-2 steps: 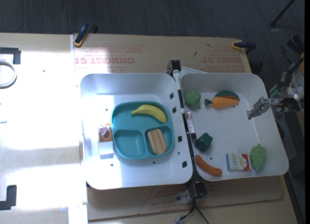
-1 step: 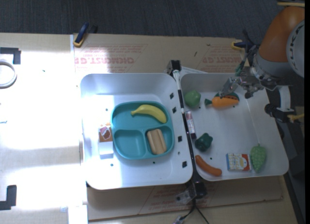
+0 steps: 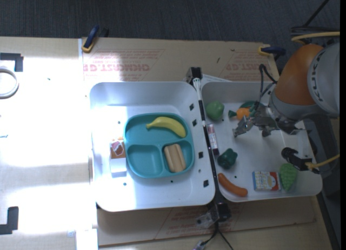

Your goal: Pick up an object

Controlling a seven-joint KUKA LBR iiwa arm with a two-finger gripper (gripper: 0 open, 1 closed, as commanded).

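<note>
Orange toy [image 3: 244,112] half-hidden behind claw [image 3: 241,129]

A banana [image 3: 167,126] lies on the tray [image 3: 141,157] in the left bin [image 3: 108,98].

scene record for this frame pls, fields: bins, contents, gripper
left bin: teal divided plate holding a banana and a bread roll; small packet beside the plate
right bin: green pepper, dark green vegetable, sausage, small carton, light green leafy item
gripper: over the right bin, near an orange item; nothing visibly held
</note>
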